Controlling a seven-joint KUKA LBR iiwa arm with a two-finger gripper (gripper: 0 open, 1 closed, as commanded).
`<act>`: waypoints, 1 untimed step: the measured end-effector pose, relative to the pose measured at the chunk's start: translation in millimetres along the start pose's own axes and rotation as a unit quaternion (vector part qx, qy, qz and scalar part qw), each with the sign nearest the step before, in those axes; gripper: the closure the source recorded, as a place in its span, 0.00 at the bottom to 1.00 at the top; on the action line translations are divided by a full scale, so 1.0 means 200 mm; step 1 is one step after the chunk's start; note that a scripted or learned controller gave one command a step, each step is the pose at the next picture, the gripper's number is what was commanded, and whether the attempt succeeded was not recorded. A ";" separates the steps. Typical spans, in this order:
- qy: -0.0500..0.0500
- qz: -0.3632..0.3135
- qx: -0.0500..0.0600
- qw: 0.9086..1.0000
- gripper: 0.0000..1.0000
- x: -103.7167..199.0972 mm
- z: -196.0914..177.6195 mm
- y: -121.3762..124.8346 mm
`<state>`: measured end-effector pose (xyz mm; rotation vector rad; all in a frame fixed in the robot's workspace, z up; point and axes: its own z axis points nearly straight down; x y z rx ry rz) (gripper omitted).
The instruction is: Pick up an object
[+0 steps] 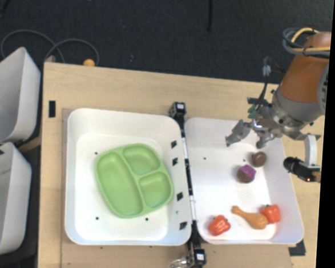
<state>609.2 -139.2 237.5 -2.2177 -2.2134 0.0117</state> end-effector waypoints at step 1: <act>-0.001 -0.001 -0.006 1.000 0.00 0.00 -0.04 0.01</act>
